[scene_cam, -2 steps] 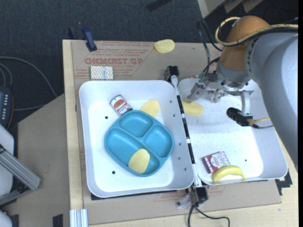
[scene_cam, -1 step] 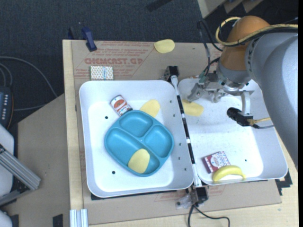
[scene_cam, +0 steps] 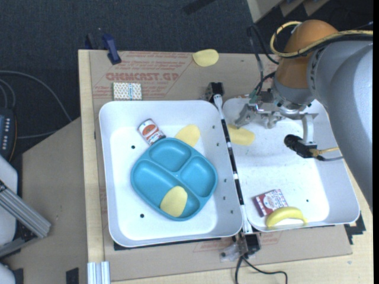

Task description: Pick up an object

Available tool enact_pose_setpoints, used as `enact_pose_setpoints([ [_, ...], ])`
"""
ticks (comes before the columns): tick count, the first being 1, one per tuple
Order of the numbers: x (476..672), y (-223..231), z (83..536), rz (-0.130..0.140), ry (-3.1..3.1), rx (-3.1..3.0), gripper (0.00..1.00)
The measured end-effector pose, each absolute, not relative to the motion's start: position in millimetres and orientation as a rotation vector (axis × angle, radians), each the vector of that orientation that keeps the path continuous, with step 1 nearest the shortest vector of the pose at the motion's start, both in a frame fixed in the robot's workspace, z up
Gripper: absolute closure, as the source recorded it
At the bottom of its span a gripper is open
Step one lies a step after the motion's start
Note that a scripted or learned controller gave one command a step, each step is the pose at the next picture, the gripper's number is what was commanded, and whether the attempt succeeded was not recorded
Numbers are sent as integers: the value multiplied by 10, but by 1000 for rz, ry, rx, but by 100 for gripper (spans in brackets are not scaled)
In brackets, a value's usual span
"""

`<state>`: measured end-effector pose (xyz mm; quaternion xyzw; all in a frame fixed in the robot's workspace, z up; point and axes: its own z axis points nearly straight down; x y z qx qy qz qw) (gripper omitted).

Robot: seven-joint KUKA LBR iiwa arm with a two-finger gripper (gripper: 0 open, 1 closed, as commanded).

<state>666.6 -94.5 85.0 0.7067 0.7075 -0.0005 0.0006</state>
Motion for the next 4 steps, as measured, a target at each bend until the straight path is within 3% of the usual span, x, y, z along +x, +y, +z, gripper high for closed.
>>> enact_pose_setpoints([
  [4, 6666, -927, 850, -2, 2221, 2220, 0],
])
